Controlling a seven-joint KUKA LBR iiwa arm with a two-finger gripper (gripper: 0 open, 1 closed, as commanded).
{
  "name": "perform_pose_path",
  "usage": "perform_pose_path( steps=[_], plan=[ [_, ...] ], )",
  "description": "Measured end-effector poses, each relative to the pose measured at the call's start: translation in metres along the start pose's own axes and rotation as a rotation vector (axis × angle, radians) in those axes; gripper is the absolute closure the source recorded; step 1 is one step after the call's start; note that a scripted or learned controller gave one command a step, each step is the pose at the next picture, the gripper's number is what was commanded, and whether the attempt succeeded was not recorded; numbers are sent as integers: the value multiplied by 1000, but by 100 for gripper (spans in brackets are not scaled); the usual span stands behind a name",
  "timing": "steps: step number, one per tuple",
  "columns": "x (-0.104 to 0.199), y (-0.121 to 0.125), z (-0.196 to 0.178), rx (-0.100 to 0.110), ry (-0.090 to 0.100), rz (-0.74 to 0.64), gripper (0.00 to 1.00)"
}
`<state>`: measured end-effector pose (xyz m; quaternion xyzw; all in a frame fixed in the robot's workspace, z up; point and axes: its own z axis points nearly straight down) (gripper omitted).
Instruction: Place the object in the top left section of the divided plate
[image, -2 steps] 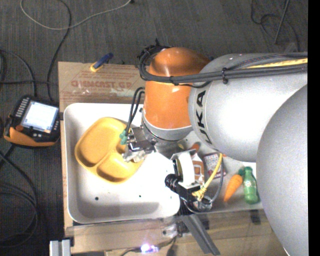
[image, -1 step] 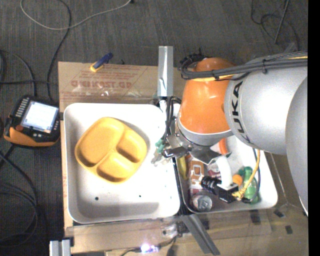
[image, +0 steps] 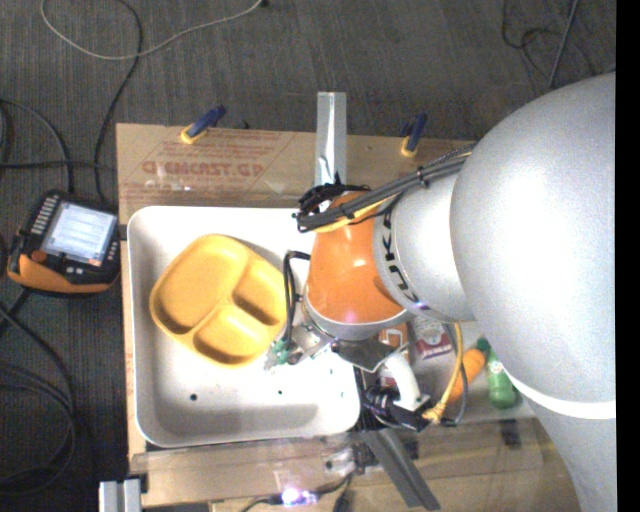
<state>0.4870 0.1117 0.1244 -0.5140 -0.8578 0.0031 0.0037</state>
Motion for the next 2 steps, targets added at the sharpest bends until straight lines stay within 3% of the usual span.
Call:
perform_pose_path(
  steps=[1,2],
  plan=[
    [-84,2,-57,-2,-4,232,100],
    [-26,-19,-56,-2,-1,-8,100]
  ],
)
